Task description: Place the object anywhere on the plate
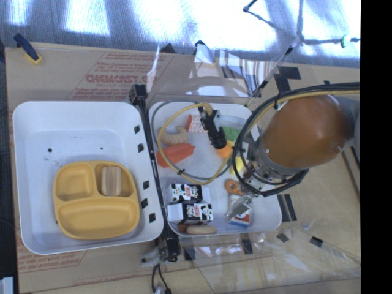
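Note:
A yellow divided plate (95, 216) lies in the left bin (37, 133). A tan block (111, 180) rests in the plate's upper right compartment. My gripper (237, 206) reaches down into the front right corner of the right bin (269, 216). It hangs just over a small white carton with blue and orange print (241, 219). An orange piece (232, 185) lies right behind the gripper. The arm's orange band (300, 133) covers the bin's right side.
Two black-and-white cartons (185, 193) (197, 212) sit at the right bin's front, with a tan roll (201, 229) before them. An orange carrot (176, 154), a pink shrimp-like piece (174, 133) and a green item (231, 133) lie farther back.

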